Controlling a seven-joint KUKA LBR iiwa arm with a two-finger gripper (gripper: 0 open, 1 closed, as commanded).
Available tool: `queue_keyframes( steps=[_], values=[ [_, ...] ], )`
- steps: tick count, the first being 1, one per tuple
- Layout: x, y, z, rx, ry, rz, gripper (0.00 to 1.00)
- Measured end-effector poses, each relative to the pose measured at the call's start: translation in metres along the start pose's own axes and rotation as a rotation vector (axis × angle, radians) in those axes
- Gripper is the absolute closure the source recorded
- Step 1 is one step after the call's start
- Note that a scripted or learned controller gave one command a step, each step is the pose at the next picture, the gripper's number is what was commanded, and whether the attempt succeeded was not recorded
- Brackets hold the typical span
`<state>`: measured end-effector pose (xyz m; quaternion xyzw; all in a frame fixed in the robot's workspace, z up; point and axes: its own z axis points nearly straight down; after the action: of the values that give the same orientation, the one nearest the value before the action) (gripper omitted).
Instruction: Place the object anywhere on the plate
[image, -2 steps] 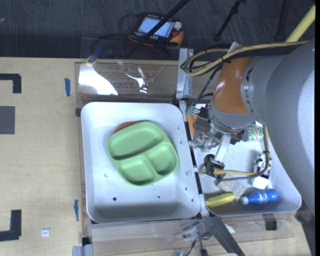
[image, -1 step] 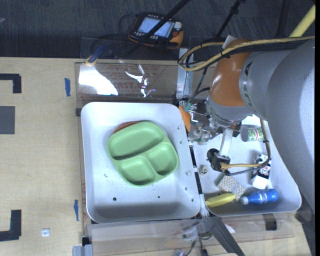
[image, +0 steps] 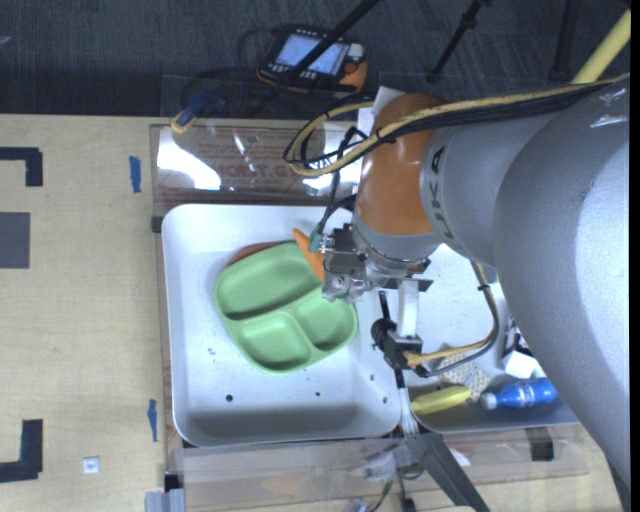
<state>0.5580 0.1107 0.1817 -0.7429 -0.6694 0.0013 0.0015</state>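
A green divided plate (image: 285, 308) lies tilted in the left white bin (image: 200, 390). An orange object (image: 306, 248) pokes out at the plate's upper right rim, right beside the gripper's body. A sliver of orange (image: 256, 247) also shows behind the plate's far edge. My gripper (image: 335, 283) hangs over the plate's right edge, below the orange wrist band (image: 395, 195). Its body hides the lower end of the orange object, so whether that object is held is unclear.
The right bin (image: 460, 290) is largely covered by the arm. Near its front lie a yellow object (image: 440, 400), a blue bottle (image: 520, 395) and a speckled item (image: 470, 377). A handheld controller (image: 312, 58) sits beyond the bench.
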Motion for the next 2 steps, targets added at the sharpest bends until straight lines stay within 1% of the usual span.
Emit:
queue_keyframes(
  steps=[1,2],
  values=[
    [0.000,0.000,0.000,0.000,0.000,0.000,0.00],
    [0.022,-0.028,0.041,-0.001,0.000,-0.002,0.00]
  ],
)
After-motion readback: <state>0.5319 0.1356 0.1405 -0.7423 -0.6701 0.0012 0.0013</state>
